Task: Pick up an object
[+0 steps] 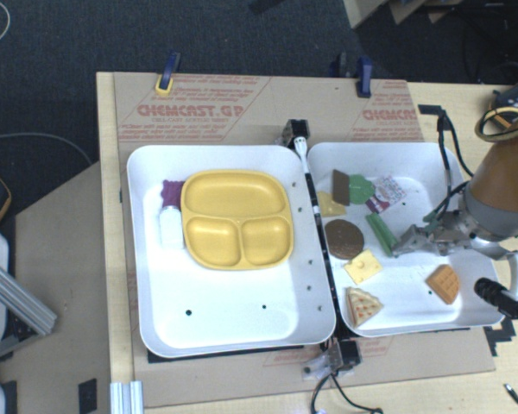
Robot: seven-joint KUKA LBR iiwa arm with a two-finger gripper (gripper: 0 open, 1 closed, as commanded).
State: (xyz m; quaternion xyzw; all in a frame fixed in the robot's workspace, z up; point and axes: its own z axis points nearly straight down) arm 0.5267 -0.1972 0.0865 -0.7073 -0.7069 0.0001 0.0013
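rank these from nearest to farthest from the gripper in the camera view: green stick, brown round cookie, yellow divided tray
Measured from the gripper:
1. green stick, just left of it, right bin.
2. brown round cookie, farther left, same bin.
3. yellow divided tray, left bin.

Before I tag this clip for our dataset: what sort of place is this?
Probably a robotics lab bench for pick-up trials. Two white bins sit clamped on a board, toy food like a pizza slice fills the right one, and the arm's end effector reaches in.
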